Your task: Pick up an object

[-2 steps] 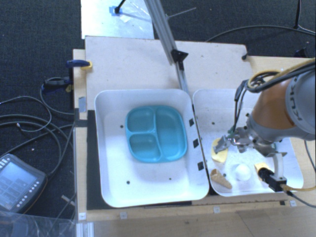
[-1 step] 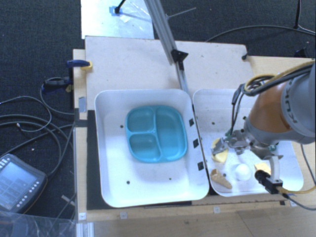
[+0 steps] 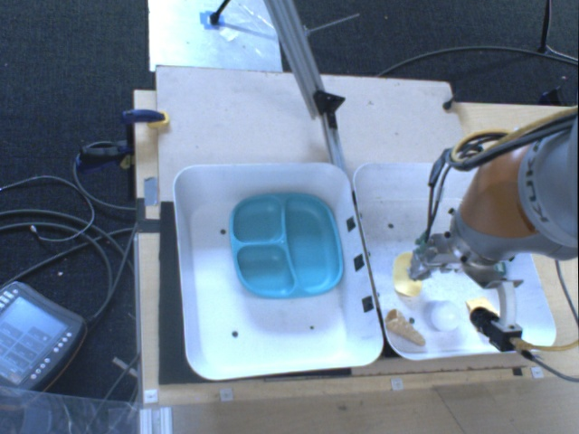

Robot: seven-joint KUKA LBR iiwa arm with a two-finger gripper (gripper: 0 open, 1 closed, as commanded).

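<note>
Teal plastic plate (image 3: 287, 245) (three compartments) lies flat.

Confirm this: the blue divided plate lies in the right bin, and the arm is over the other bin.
Wrong bin. The camera view shows the blue divided plate in the left bin; the arm is over the other, right bin.

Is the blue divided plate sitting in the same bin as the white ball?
No, the blue plate lies in the left bin, while the white ball lies in the right bin.
</note>
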